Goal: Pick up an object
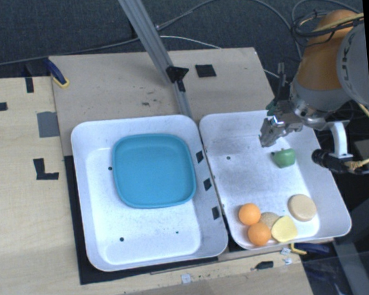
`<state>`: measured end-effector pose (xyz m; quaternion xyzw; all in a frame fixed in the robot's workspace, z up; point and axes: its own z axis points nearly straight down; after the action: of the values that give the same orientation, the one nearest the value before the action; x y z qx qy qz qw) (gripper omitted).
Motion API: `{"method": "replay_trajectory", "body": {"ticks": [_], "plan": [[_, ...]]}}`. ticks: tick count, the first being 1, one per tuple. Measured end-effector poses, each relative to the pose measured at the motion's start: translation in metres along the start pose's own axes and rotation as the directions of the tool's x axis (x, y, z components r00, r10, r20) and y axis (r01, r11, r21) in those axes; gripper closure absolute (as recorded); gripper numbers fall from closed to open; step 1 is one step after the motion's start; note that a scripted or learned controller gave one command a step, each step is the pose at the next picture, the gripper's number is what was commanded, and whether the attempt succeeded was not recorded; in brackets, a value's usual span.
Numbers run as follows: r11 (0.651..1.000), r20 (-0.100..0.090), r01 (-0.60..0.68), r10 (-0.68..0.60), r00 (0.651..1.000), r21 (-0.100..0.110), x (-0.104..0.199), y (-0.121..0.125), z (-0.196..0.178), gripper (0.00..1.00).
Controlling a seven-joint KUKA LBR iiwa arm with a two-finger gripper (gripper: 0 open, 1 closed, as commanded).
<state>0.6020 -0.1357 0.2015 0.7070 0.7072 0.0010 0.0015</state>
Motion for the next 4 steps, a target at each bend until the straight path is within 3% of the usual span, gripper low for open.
{"method": "replay_trajectory", "body": {"ticks": [1, 4], "plan": [[1.000, -0.001, 0.000, 0.000, 1.000, 0.002, 0.000, 0.000, -0.029, 1.00], [1.000, -0.002, 0.005, -0.005, 1.000, 0.005, 0.168, -0.023, -0.042, 1.00]]}}
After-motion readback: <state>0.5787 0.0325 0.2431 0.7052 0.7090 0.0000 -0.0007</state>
